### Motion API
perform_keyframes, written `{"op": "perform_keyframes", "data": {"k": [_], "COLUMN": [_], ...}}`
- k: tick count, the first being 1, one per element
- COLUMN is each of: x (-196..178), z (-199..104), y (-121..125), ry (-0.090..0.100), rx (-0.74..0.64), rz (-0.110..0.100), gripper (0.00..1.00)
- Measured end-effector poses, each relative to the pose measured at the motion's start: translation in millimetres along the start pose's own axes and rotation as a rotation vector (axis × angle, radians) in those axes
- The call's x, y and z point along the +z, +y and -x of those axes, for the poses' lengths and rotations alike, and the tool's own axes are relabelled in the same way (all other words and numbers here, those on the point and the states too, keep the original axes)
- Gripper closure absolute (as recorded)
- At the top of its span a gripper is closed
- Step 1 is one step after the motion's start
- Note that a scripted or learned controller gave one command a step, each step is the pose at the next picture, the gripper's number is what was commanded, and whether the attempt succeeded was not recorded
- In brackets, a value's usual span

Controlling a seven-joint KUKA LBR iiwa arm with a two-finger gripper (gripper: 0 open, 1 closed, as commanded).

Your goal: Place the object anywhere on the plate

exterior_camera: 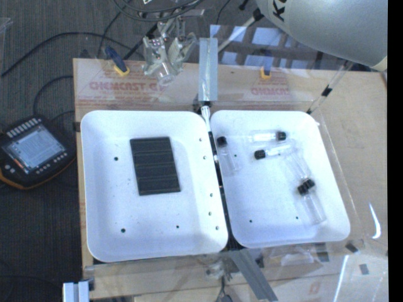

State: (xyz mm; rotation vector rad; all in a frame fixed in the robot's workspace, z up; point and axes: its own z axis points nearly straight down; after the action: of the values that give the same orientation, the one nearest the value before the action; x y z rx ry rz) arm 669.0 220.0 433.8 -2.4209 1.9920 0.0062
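Whether the jaws are parted cannot be told: the metallic two-finger gripper hangs at upper centre, above both bins. A dark ribbed rectangular plate lies in the left white bin. Four clear plastic vials with black caps are scattered in the right white bin.

Two bins sat side by side on the surface. In the left bin a plate lay flat near the middle. In the right bin lay four vials: one by the left wall, two toward the back, one toward the right. The hand hung behind the left bin. A pendant lay left of the bins.
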Motion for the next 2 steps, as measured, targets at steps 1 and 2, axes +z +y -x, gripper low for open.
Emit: {"op": "perform_keyframes", "data": {"k": [1, 2], "x": [1.1, 1.5], "z": [14.9, 14.5], "y": [-2.3, -2.3], "ry": [-0.002, -0.003], "rx": [-0.587, -0.976], "rz": [0.003, 0.004], "gripper": [1.0, 1.0]}}
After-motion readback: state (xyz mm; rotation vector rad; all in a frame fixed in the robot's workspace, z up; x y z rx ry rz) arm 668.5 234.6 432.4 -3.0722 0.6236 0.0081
